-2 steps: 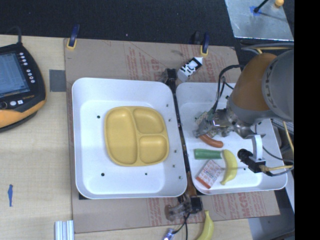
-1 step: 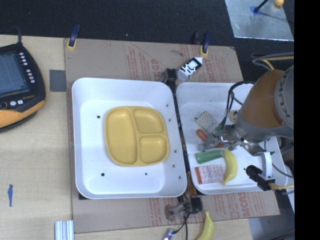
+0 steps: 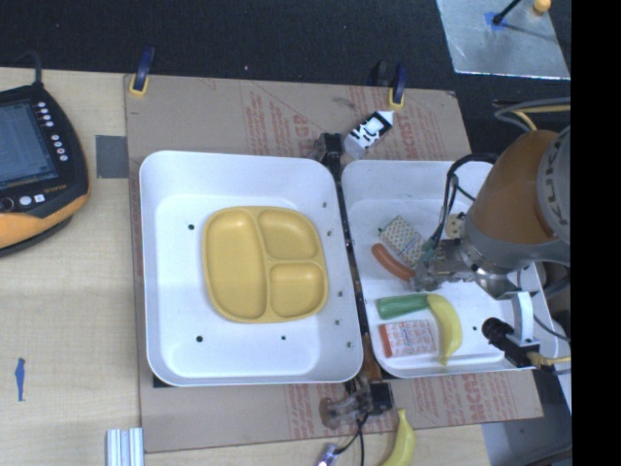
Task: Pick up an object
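A yellow divided plate sits in the left bin. In the right bin lie an orange-red sausage, green cucumber and yellow banana. The gripper hangs by the sausage; its grip state is unclear.

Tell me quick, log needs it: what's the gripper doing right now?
Gripper: low in the right bin, beside the hot dog; open or shut cannot be told, nor any hold.
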{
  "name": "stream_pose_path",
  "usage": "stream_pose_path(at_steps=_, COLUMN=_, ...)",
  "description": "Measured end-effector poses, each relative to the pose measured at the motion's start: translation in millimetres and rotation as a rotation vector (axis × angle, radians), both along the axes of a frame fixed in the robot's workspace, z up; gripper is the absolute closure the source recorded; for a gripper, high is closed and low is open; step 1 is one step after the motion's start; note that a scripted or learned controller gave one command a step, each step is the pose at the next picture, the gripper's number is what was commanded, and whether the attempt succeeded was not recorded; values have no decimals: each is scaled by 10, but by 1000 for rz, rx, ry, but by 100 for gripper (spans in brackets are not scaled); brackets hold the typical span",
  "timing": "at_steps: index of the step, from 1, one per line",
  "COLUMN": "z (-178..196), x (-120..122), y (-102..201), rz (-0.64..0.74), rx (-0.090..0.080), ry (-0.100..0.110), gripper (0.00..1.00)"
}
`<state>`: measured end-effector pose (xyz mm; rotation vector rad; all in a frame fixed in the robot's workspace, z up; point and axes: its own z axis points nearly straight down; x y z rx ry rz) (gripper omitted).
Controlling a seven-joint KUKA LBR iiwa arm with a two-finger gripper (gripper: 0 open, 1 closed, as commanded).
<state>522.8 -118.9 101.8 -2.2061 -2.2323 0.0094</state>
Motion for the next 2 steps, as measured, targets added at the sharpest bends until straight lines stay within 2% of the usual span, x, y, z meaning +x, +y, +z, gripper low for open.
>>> stream_pose_path(at_steps=1, z=-101, x=-164, y=37, rz=-5, rx=2, ry=-3, gripper=100)
stream_pose_path(at_steps=2, z=-100, x=-164, y=34, rz=-6, rx=2, ry=-3, gripper=0)
